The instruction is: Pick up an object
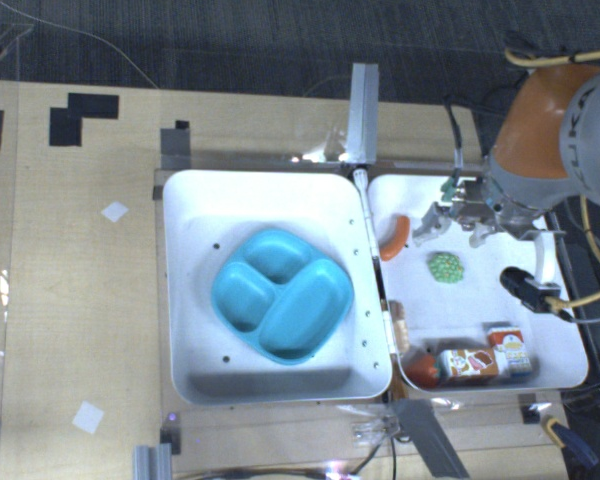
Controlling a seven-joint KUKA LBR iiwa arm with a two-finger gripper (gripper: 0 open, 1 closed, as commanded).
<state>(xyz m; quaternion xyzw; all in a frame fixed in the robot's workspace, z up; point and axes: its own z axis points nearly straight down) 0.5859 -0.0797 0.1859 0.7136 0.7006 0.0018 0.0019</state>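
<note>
You've got the gripper (pixel 458 218) over the right bin (pixel 570 368) near its 12 o'clock edge; can't tell its state from here. Green ball (pixel 445 267) sits just below it, mid-bin, apart from it. Orange sausage (pixel 393 236) at 9 o'clock, carton (pixel 485 360) at 6. Blue divided dish (pixel 282 294) fills the left bin (pixel 190 268).
</note>
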